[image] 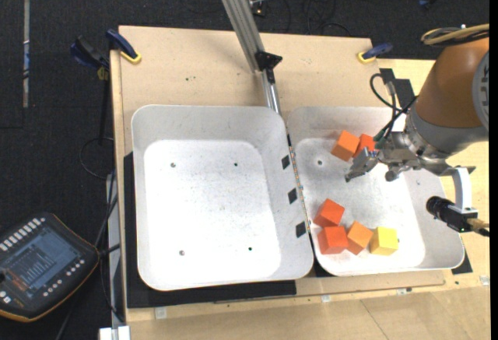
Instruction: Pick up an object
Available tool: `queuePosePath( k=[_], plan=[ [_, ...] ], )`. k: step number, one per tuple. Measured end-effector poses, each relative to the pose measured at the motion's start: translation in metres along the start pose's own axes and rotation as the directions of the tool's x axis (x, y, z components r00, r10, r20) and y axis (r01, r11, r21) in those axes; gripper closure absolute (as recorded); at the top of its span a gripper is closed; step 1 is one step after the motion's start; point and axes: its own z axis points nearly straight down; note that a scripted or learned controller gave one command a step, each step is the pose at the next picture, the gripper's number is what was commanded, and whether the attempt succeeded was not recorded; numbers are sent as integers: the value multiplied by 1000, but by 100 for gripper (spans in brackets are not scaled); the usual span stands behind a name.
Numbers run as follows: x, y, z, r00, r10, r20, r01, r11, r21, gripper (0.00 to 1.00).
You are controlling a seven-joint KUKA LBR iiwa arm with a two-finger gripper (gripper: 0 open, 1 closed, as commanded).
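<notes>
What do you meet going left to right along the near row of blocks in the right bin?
Red-orange block, then red block just below it, orange block, yellow block. The tool hangs farther back.

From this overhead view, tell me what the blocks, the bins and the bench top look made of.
Blocks: the orange ones and the yellow block look like painted wood or foam, matte with crisp edges; which one is unclear.
Bins: the right bin and left bin look like moulded white plastic, with rounded corners and dark speckles.
Bench top: pale tan board, probably plywood or fibreboard, unpolished.
</notes>
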Motion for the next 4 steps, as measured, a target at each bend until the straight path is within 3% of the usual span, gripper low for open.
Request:
queuePosePath(
  k=[2, 3, 4],
  plan=[
    [10, -3, 92, 1000, 0, 1, 0, 1000, -6, 0],
    [10, -3, 82, 1000, 1, 1, -1, 1000, -8, 100],
    [3, -2, 37, 1000, 1, 2, -1, 1000, -12, 100]
  ],
)
